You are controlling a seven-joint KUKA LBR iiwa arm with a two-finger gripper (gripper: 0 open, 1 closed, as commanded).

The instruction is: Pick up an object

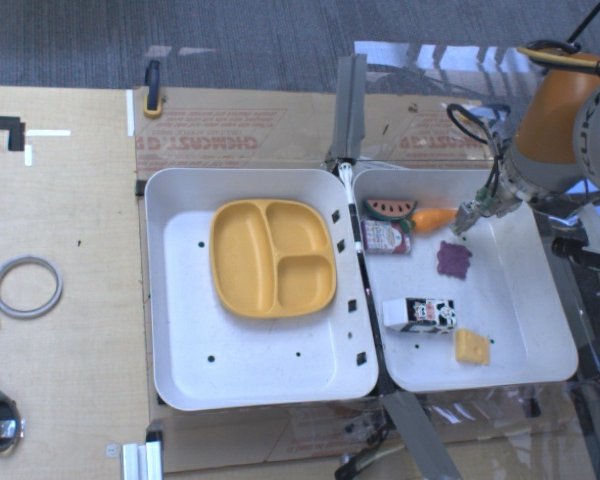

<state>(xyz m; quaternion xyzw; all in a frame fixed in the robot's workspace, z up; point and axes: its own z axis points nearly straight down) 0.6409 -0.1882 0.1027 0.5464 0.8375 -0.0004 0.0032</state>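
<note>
Carrot (435, 219) lies near the rear wall of the right bin (540, 298), just right of a watermelon slice (390, 208) and above a small can (385, 237); judged by proximity, it is the likely target. The gripper (470, 218) hangs low at the carrot's right end, close to it or touching; which cannot be told. Nothing shows between the fingers, and whether they stand apart or together cannot be told at this size. Step in hand, as a judgement: approach, grasp not yet made. The next move calls for the fingers to straddle the carrot across its narrow width, close, then lift clear of the rear wall. Other items in the right bin: a purple piece (454, 259), a black-and-white carton (420, 315) and a yellow block (471, 348), each well apart from the gripper. The left bin (180, 368) holds a yellow divided plate (273, 258). Cardboard (220, 128) behind the bins bears red mirrored print, unreadable. Printing on the can and carton is too small to read.
</note>
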